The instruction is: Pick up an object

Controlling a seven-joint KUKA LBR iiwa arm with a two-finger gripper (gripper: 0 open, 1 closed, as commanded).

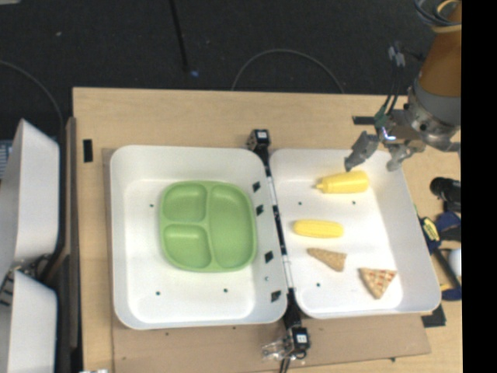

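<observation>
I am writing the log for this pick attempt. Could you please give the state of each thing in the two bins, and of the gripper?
gripper: open, holding nothing, above the right bin's far edge
yellow bottle: lying on its side, right bin
corn cob: lying flat, right bin
bread wedge: lying flat, right bin
pizza slice: lying flat, right bin
green plate: right way up, left bin

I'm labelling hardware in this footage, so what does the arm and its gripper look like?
The arm has an orange band above a grey metallic wrist. The gripper is grey with two slim fingers, and thin cables, one greenish, run beside the wrist.
</observation>
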